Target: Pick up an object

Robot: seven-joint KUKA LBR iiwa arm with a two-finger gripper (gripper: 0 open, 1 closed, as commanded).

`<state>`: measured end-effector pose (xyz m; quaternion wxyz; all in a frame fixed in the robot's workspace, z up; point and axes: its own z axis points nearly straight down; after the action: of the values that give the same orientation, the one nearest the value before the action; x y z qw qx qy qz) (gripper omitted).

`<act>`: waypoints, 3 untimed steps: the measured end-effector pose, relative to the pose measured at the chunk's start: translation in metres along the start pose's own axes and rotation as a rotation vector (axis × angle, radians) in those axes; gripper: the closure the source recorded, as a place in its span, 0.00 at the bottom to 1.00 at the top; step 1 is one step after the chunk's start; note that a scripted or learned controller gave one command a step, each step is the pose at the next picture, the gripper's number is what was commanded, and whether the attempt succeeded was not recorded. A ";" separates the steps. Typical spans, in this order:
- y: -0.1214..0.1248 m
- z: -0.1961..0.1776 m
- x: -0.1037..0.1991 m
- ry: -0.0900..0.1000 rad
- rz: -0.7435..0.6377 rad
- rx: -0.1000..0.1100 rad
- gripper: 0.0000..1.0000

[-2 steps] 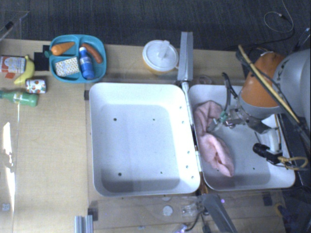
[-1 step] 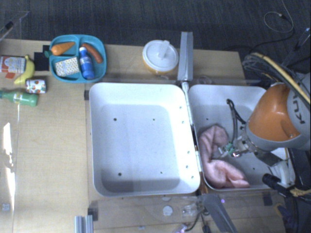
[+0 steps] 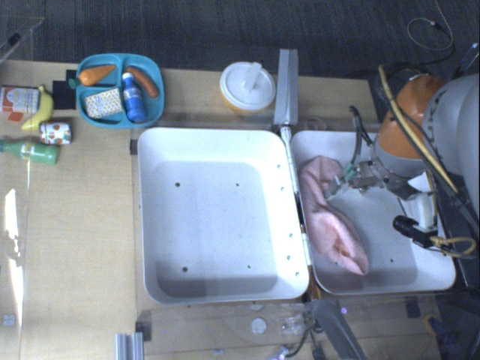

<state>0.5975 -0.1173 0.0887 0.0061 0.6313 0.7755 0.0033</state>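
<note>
We see two shallow white plastic bins with rounded corners side by side on a pale wooden bench (image 3: pixel 75 261). The left bin (image 3: pixel 217 276) has a smooth, matte floor marked by a few small dark dots. In the right bin (image 3: pixel 390 272) lies a pink cloth (image 3: pixel 330 220), soft and crumpled, stretched in a long folded heap from about 11 o'clock to 6 o'clock of that bin, hugging its left wall. The arm (image 3: pixel 442 118), grey with a glossy orange band, reaches in from 3 o'clock, trailing yellow and black cables. Its gripper (image 3: pixel 351 177) sits low over the right bin's upper part, at the cloth's 2 o'clock edge, close against the fabric; we cannot tell how the claw stands, nor whether any cloth lies in it. A narrow grey metal bar (image 3: pixel 286 88) stands at 12 o'clock of the seam between the bins. Beside it, at 12 o'clock of the left bin, rests a round yellow cup with a white lid (image 3: pixel 247 86). At 10 o'clock of the bench sits a blue divided tray (image 3: pixel 154 88) holding toy food: an orange carrot shape, a sausage shape and a small blue bottle. Farther toward 9 o'clock lie a yellow banana (image 3: pixel 41 109), a small printed can (image 3: pixel 55 133) and a green bottle (image 3: pixel 34 152) on its side.
</note>
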 end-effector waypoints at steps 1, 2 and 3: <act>-0.071 -0.003 0.031 0.000 -0.153 -0.002 0.00; -0.011 -0.001 0.012 0.001 0.135 0.002 0.00; -0.085 -0.003 0.014 -0.001 0.010 -0.002 0.00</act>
<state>0.5111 -0.1206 0.0904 0.0069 0.6350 0.7725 0.0039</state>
